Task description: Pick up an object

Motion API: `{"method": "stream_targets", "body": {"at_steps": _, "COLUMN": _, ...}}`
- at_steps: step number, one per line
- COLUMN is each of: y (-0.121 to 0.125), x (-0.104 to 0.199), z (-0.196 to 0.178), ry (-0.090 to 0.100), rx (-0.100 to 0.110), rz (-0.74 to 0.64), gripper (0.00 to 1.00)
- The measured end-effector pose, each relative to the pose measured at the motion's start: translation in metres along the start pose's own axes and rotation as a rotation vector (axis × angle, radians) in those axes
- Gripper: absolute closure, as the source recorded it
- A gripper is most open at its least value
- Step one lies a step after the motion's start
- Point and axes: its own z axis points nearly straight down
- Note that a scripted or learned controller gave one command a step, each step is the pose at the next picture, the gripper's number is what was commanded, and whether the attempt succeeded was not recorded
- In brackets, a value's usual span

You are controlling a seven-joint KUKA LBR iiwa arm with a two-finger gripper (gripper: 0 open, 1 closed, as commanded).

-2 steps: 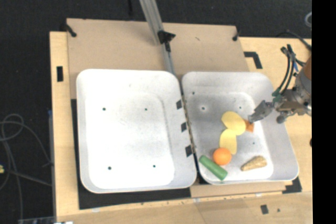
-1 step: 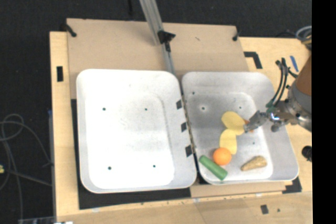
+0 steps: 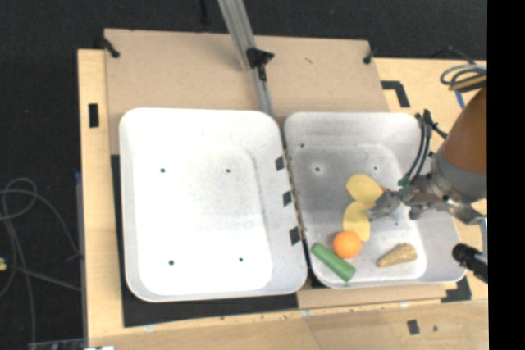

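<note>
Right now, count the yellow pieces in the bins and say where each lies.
2. One yellow piece lies mid right bin, beside the gripper; the other just below it, above the orange ball. More may be hidden.

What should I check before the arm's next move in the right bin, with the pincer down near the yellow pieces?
1. Pincer is over the right bin: ok, it sits low inside it, beside the yellow pieces.
2. Target within reach: ok, the lower yellow piece lies right at the pincer tip, the upper yellow piece just above.
3. Something held: cannot tell, the tip is too small and blurred.
4. Neighbours clear of the path: not ok, the orange ball touches the lower yellow piece and the green stick lies close by.
5. Tan piece apart from the others: ok.
6. Cables by the wrist free: cannot tell.
</note>
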Motion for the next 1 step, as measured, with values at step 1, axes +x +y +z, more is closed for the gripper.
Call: {"method": "stream_targets", "body": {"at_steps": 1, "y": 0.0029, "x": -0.0010, "z": -0.0140, "ry": -0.002, "rx": -0.011, "rz": 0.006, "gripper": 1.00}}
